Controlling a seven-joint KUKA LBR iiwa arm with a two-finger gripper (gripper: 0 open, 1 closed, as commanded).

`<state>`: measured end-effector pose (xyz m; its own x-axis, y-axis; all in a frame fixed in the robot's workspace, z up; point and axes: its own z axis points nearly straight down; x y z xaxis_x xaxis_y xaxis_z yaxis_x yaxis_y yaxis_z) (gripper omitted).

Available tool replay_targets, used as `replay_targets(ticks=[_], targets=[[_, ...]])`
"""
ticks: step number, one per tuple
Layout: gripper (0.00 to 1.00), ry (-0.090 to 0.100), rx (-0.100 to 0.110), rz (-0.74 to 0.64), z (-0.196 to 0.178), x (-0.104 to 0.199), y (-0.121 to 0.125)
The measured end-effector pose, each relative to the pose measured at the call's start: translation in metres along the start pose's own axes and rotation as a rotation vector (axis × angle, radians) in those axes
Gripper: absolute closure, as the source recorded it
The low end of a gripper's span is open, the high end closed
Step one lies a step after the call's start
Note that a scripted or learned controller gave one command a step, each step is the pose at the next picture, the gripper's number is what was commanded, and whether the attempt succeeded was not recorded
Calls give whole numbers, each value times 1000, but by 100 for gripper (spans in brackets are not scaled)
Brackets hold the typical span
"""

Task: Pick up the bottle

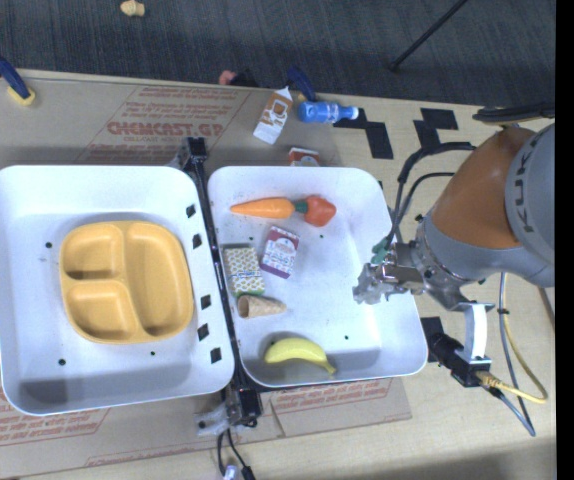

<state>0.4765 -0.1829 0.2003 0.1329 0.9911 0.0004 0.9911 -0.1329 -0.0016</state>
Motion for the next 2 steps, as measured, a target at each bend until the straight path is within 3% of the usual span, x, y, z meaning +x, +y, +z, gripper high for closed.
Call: replay_targets(ticks=[1, 2], targets=[[100, 2, 3, -192, 4, -8, 1], [100, -1, 0, -152, -4, -9, 1]])
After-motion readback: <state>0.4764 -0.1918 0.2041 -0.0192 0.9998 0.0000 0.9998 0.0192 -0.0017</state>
